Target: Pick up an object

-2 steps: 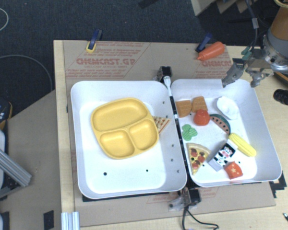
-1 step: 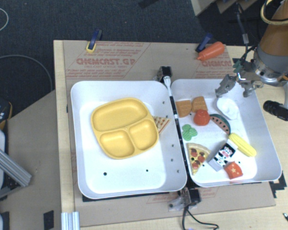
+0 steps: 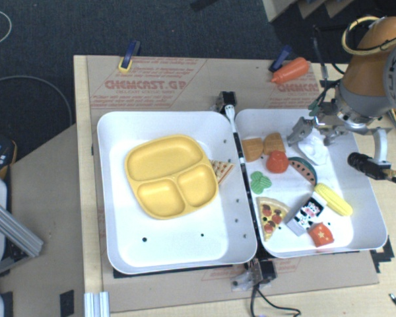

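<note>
My gripper (image 3: 315,135) hangs low over the far right part of the right bin (image 3: 373,226). Its two fingers (image 3: 298,133) stand spread apart, open, and nothing is held between them. A white crumpled item (image 3: 316,150) lies just below and in front of the fingertips. Close by to the left are two tan bread pieces (image 3: 252,148), a red tomato (image 3: 277,162) and a watermelon slice (image 3: 304,169). Nearer the front lie a green leafy toy (image 3: 260,180), a pizza slice (image 3: 270,215), a yellow corn cob (image 3: 333,199), a black-and-white carton (image 3: 309,212) and a red piece (image 3: 322,234).
The left bin (image 3: 119,243) holds a yellow divided plate (image 3: 168,177) and a waffle wedge (image 3: 222,170) against the shared wall. An orange carrot toy (image 3: 290,70) lies on the bench behind the right bin. A black part of the arm (image 3: 369,166) juts over that bin's right side.
</note>
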`<state>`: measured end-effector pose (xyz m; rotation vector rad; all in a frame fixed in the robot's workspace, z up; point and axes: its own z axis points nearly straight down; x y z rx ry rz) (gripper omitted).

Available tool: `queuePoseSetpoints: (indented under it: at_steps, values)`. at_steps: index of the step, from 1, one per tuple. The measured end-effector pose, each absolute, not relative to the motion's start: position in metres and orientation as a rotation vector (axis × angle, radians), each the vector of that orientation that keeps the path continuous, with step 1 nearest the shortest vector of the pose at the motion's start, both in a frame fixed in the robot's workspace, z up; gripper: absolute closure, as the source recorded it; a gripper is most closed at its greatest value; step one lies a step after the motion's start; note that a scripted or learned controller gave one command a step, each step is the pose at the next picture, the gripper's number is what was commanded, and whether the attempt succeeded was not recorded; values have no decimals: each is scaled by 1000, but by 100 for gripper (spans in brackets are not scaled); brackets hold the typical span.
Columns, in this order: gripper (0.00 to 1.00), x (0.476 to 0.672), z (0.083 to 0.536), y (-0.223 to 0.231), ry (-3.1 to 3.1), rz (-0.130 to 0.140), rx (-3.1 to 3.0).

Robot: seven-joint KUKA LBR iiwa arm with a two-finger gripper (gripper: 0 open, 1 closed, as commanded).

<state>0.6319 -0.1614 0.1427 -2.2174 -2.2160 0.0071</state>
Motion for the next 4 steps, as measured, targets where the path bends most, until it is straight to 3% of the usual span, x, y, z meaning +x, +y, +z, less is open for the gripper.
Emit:
queuePoseSetpoints:
  at_steps: [1,2,4]
  values:
    - [0,633,93,-161,-2219,-1,-2221]
    - [100,635,108,-161,-2227,-8,-2226]
    - [100,634,197,-157,-2228,-6,-2225]
